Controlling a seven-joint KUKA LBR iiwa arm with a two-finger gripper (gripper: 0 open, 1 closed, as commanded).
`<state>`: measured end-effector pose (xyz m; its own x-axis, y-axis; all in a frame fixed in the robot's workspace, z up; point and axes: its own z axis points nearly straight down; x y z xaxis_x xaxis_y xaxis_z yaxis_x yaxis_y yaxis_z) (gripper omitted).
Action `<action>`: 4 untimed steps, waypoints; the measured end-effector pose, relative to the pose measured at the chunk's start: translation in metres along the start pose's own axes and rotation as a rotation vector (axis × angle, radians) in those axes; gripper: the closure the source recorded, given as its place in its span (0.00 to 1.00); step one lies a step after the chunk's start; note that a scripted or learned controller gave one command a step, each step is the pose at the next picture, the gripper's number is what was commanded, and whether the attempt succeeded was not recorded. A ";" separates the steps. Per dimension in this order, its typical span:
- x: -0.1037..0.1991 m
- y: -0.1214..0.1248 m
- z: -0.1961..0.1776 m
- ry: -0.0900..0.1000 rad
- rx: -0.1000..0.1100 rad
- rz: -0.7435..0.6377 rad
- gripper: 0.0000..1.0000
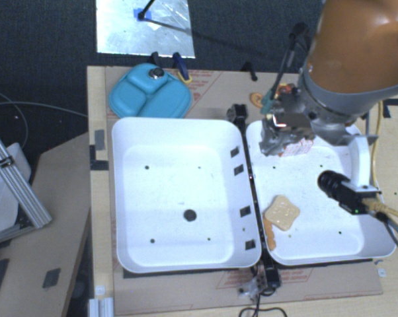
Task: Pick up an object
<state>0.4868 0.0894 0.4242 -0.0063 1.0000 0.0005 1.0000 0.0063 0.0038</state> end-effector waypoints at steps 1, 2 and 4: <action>0.000 0.000 0.000 0.000 0.001 0.000 0.00; 0.000 0.001 -0.011 0.001 -0.003 -0.007 1.00; -0.049 0.000 -0.057 0.000 -0.004 0.010 0.00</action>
<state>0.4869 0.0405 0.4810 0.0034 1.0000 0.0002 1.0000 -0.0034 0.0080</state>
